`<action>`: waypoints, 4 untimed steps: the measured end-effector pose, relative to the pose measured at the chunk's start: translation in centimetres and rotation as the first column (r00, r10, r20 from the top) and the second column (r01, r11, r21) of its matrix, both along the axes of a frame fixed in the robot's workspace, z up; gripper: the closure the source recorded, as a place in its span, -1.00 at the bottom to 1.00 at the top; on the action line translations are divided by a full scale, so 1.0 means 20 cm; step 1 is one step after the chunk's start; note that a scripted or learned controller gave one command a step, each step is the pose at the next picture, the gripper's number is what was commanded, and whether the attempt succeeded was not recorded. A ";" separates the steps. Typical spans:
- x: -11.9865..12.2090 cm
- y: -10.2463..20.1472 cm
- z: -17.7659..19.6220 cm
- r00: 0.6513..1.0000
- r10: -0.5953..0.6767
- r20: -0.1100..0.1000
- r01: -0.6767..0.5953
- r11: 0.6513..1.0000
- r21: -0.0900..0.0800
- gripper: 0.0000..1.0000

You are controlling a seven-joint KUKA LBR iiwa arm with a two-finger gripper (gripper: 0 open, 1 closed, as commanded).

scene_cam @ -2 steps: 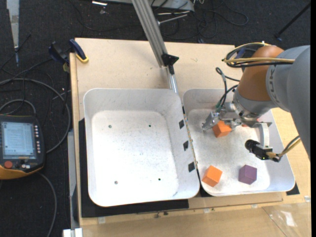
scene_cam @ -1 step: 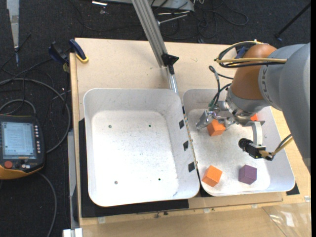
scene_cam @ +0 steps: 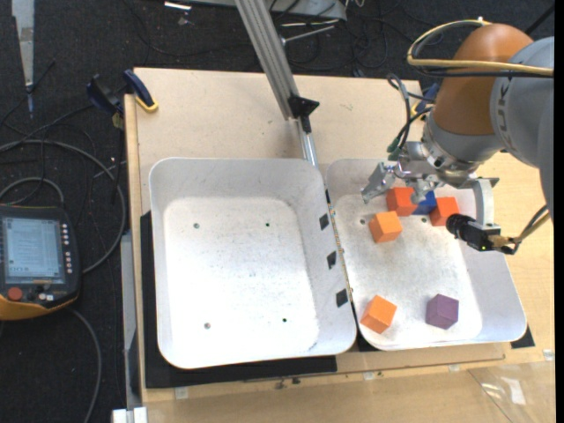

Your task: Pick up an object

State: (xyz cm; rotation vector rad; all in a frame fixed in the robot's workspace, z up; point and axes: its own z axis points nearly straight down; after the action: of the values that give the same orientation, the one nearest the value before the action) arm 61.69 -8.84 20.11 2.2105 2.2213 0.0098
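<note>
The gripper [scene_cam: 407, 186] hangs directly over an orange block [scene_cam: 402, 199] in the right bin [scene_cam: 493, 320]; whether it is clenched I cannot tell.

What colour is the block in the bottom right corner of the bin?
Purple, seen in the camera view.

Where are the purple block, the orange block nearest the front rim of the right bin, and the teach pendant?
purple block [scene_cam: 442, 310]: camera view, on its top face.
front orange block [scene_cam: 380, 312]: camera view, on its top face.
teach pendant [scene_cam: 33, 252]: camera view, on its screen.
</note>
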 end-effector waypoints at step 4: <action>0.15 -0.10 -0.48 1.000 -0.001 -0.014 0.001 1.000 0.001 1.00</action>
State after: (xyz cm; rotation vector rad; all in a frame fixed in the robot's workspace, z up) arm 64.62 -10.82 10.52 2.2191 2.2273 -0.0050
